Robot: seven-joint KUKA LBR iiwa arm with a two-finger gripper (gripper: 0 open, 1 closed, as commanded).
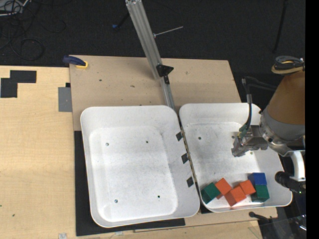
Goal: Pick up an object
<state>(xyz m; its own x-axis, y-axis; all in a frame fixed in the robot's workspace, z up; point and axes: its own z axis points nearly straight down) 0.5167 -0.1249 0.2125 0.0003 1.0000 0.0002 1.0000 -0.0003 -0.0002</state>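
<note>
One fixed overhead camera, looking down at a slant on both white bins [132, 114]; arm [286, 106] enters from right.

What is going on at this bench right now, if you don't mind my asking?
A grey KUKA arm reaches in from the right, its gripper over the right bin, and is meant to pick up an object. The small blocks lie clustered at that bin's near edge: a green block, orange blocks, and a blue block above another green one. The gripper sits apart from them, nearer the bin's middle right. The left bin sits alongside.
</note>
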